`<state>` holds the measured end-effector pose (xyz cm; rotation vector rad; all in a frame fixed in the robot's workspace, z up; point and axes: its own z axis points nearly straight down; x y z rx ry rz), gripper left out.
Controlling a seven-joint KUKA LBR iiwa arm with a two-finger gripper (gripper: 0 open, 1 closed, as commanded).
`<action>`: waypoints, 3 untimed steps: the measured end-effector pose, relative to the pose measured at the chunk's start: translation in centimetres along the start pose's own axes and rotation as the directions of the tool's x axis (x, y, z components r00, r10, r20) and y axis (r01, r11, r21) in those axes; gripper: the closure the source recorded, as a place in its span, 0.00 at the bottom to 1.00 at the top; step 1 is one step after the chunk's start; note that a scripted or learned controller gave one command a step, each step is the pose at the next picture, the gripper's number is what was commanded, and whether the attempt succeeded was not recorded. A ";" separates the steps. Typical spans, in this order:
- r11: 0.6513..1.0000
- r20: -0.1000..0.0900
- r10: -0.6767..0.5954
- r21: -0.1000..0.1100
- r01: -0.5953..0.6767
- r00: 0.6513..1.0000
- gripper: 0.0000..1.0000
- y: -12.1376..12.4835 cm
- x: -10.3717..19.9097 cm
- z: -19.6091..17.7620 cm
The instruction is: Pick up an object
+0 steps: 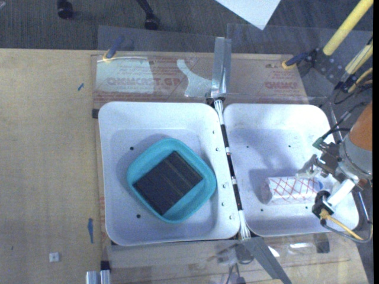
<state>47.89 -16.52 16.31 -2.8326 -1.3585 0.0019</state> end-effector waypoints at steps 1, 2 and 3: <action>0.995 -0.001 -0.103 0.000 0.103 0.995 0.00 -2.3 3.5 5.3; 0.995 0.000 -0.098 -0.002 0.098 0.995 1.00 -2.2 3.4 4.4; 0.982 0.001 -0.188 0.002 0.188 0.982 1.00 -1.2 10.3 -5.8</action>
